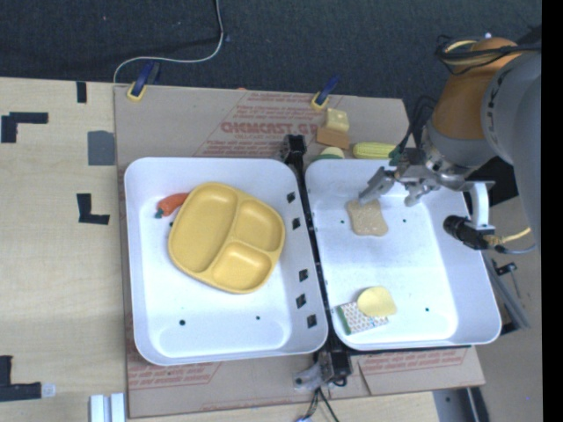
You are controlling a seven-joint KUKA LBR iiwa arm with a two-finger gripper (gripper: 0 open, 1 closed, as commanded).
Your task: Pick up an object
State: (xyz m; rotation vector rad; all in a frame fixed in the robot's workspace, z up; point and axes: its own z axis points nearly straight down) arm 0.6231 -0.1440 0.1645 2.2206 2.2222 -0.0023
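Camera view, pincer (384, 190) spread wide, just above tan slice (367, 219), right bin (457, 271)

grey arm (521, 104), orange band (464, 95), black cables, silvery metal claw (392, 191).

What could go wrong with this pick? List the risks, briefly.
1. The end effector sits at the upper edge of the tan slice, which lies flat on the right bin; it may slide off rather than lift.
2. It works close to the bin's upper rim, where a corn cob and a block lie just outside; a swing could knock them.
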